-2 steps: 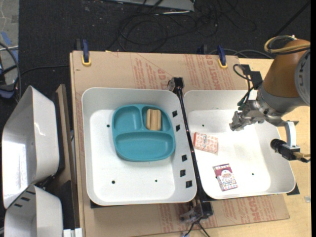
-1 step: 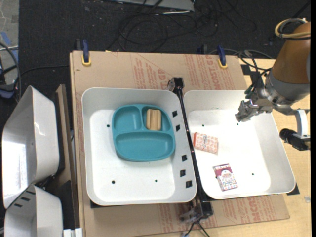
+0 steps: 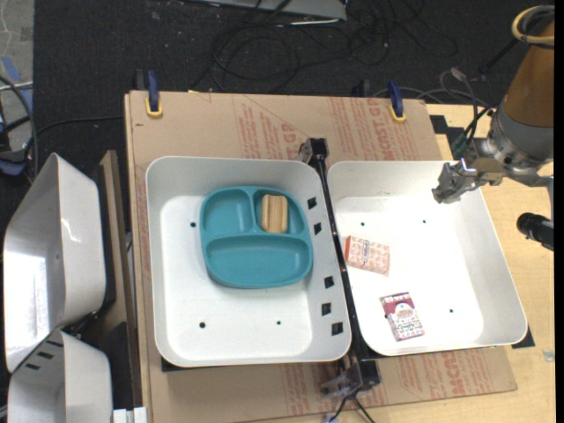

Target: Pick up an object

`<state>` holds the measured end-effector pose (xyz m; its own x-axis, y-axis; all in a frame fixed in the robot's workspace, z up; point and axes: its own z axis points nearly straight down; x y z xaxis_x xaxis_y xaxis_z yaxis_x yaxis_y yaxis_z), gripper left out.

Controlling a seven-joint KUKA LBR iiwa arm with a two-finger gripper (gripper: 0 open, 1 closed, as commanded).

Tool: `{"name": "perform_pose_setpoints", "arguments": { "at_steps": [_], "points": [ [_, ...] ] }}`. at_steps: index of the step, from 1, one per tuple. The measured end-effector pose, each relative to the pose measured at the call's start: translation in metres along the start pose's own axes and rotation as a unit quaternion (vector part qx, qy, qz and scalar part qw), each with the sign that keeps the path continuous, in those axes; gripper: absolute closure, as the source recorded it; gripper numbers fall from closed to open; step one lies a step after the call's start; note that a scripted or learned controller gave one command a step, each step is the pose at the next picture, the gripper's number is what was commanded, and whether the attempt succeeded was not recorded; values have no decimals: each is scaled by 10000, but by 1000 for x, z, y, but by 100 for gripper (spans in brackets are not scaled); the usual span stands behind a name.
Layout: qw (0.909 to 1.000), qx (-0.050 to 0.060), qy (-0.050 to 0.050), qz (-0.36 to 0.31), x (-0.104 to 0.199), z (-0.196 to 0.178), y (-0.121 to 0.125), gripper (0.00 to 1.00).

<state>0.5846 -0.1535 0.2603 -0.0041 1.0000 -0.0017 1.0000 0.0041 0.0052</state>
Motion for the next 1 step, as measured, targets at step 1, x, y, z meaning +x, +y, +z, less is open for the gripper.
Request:
{"name": "perform_pose_setpoints", "arguments": {
  "at_steps": [1],
  "points": [
    [10000, 28, 12, -16, 49, 12, 7, 100]
  ]
}}
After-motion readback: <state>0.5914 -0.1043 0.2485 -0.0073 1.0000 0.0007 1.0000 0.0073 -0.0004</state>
